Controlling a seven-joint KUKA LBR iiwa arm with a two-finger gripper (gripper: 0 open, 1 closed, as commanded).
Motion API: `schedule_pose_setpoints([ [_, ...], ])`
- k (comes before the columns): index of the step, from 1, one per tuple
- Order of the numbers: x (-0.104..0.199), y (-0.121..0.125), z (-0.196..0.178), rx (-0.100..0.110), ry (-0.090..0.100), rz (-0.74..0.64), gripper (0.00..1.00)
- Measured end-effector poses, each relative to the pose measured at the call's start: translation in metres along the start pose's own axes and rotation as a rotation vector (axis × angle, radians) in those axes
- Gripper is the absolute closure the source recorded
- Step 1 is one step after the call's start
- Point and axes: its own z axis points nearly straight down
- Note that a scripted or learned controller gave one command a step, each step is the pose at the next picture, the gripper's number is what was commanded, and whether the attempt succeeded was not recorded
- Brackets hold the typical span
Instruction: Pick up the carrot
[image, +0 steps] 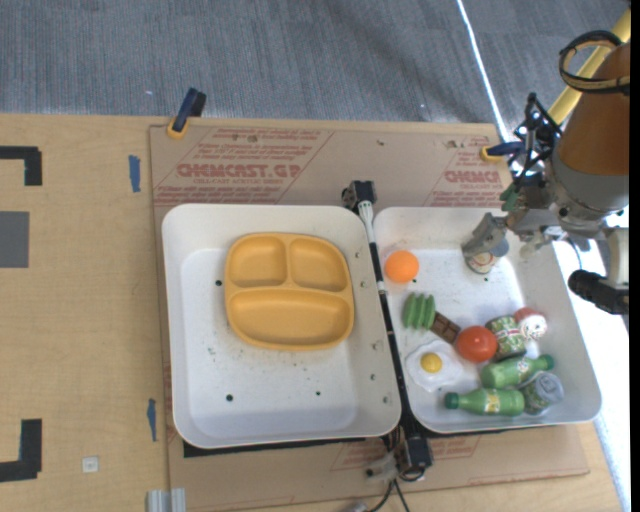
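A small rounded orange piece (401, 266) lies in the right bin (580, 400), near its left wall at the far end. It is the only orange item among the toy food, and I cannot tell its full shape from above. My gripper (485, 252) hangs over the far middle of the same bin, roughly a hand's width to the right of the orange piece and apart from it. A pale patch shows at the gripper's lower tip; what it is stays unclear.
The right bin's near half holds a green ridged piece on a brown stick (424, 313), a fried egg (433, 364), a red tomato (477, 344), green bottles (487, 402) and a small can. A yellow divided plate (289, 290) sits in the left bin (190, 380).
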Motion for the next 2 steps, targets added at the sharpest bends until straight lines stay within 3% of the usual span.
schedule_pose_setpoints([
  [1, 0.0158, -0.0092, 0.1273, 0.001, 0.000, 0.122, 0.00],
  [2, 0.0157, -0.0087, 0.1173, -0.001, 0.000, 0.124, 1.00],
])
